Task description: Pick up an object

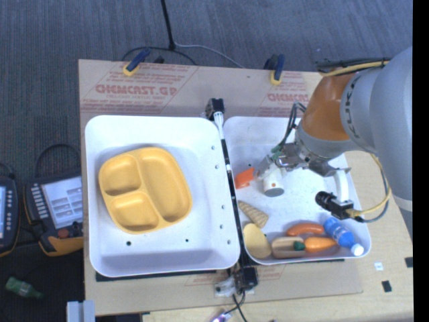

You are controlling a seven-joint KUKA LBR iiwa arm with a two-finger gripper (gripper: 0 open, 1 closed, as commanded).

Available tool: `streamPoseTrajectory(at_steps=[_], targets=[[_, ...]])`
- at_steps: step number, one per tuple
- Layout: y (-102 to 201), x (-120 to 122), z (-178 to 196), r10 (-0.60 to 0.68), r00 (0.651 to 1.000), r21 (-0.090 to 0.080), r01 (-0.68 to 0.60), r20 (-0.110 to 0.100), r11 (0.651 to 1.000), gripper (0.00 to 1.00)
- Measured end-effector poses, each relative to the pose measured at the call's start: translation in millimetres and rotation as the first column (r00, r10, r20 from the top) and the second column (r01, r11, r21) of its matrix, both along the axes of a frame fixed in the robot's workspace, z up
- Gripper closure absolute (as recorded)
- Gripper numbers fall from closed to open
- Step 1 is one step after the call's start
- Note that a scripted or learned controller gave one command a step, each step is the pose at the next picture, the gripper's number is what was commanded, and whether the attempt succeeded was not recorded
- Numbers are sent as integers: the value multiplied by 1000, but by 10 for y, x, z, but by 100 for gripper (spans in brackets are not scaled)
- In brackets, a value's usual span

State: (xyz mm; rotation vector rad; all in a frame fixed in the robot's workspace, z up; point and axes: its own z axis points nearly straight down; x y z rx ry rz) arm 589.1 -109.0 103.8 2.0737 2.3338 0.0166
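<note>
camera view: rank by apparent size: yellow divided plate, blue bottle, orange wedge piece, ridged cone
1. yellow divided plate, by far the largest
2. blue bottle
3. ridged cone, looks close to the bottle, so that order is unsure
4. orange wedge piece, smallest

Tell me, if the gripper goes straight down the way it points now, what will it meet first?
Most likely the small white cup, which lies right under the gripper in the right bin. The orange piece sits just beside that line. Depth is hard to judge from this slanted view.

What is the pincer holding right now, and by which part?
Cannot be told. The pincer sits over a white cup in the right bin, but no grip shows.
</note>
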Motion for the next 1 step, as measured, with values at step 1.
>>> streamPoseTrajectory(at_steps=[1], targets=[[534, -401, 836, -218, 976, 5, 218, -22, 976, 100]])
